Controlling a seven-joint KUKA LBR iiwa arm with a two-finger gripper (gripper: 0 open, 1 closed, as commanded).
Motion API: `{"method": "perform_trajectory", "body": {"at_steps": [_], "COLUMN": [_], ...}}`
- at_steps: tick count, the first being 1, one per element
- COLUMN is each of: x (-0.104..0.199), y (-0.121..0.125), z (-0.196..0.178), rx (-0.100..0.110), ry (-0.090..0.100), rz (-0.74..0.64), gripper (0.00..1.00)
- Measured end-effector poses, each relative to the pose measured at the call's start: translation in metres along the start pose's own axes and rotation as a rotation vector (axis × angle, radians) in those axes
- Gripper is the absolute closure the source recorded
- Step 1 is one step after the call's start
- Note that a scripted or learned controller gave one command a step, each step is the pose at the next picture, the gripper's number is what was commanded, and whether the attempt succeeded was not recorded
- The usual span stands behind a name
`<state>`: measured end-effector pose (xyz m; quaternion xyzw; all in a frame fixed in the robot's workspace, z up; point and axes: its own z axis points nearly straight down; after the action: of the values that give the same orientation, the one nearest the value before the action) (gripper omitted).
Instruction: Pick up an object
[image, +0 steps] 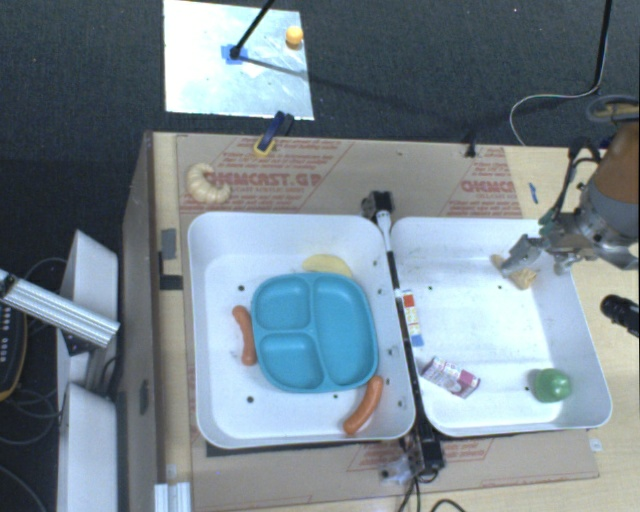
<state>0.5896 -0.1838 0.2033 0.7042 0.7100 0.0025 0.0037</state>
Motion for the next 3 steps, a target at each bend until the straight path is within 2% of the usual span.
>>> {"method": "perform_trajectory", "body": {"at_steps": [3], "x": [0.0000], "y": [0.0000], "z": [0.0000], "rx": [0.000], "ry": [0.000], "rz": [0.000], "gripper": [0.00]}}
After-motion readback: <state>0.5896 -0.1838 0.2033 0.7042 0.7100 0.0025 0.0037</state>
